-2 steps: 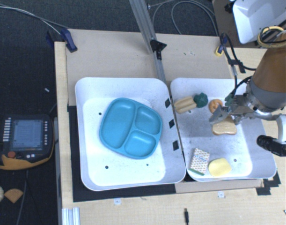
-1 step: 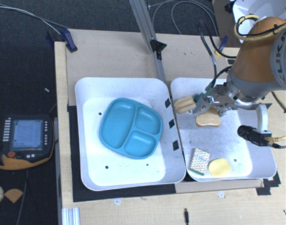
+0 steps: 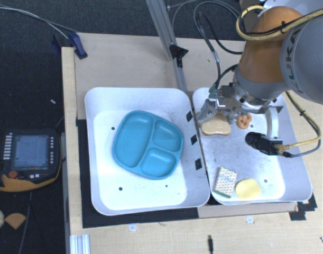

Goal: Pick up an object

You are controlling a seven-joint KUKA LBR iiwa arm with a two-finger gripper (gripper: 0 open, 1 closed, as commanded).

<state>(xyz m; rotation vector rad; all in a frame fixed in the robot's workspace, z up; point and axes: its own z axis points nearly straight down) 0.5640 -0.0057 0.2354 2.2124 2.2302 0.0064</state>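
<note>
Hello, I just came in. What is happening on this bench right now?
A grey robot arm with an orange band reaches in from the right, and its gripper is low over the right bin. It sits just above a tan, bread-shaped piece, with a small orange pretzel-like item beside it. Nothing can be seen held yet. Near that bin's front edge lie a yellow piece and a patterned packet. The left bin holds a blue divided plate, untouched.

Bare floor around blue tray (image 3: 148, 144)
</note>
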